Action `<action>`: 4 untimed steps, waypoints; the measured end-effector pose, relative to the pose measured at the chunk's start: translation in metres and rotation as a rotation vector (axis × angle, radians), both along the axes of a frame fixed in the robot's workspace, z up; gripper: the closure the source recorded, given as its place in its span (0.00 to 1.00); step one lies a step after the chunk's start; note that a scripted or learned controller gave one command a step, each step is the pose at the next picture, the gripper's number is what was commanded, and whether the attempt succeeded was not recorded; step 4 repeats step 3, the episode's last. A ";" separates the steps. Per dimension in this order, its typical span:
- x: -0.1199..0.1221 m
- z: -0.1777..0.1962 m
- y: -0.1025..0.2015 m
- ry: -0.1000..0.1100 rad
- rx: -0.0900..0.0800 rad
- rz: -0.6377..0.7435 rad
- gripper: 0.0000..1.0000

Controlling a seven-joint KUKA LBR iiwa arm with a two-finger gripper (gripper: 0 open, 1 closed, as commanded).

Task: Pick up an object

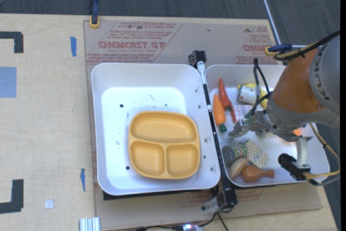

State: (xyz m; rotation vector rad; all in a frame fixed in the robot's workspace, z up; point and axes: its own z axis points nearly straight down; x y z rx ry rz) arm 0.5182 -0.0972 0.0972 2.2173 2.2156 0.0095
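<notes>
The right bin (238,69) holds several small objects. An orange carrot (218,110) and a red chili (226,98) lie along its left side. A white and yellow can-like item (248,93) rests at the back. Near the front lie a brown drumstick (255,173), a patterned green-white item (252,153) and a grey round piece (228,154). My gripper (244,127) hangs over the middle of this bin, just right of the carrot and above the patterned item. The wrist hides whatever is between its tips.
In the left bin (108,116) lies a yellow three-compartment tray (164,144). A black divider bar (208,111) runs between the bins. A black part of the arm (292,166) and cables (259,84) hang over the right bin's right half.
</notes>
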 end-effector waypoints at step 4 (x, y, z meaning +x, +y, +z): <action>0.039 -0.011 0.006 0.005 -0.001 0.002 0.00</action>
